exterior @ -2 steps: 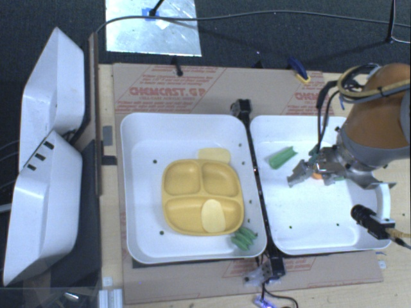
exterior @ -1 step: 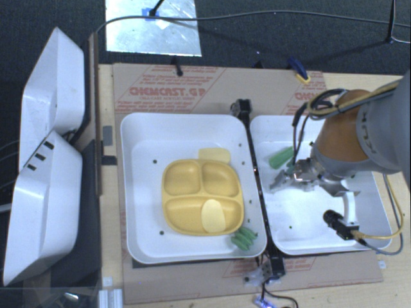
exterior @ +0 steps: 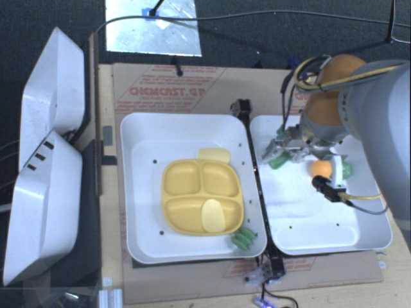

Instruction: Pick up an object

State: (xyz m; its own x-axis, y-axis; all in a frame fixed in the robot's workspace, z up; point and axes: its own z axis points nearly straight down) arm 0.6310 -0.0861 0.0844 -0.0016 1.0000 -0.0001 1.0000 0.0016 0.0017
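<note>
Hand (exterior: 282, 151) low, perhaps touching right bin (exterior: 321, 233)

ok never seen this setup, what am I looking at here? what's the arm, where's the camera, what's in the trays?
One camera, fixed above the bench, looks down at a slant. The grey arm with the orange band reaches in from the right; its gripper is low in the right bin, beside a green object and an orange ball. Whether it grips anything is unclear from here. The left bin holds a yellow divided plate with a pale yellow piece in one compartment, another pale piece touching its far rim, and a green item at its near right corner.
</note>
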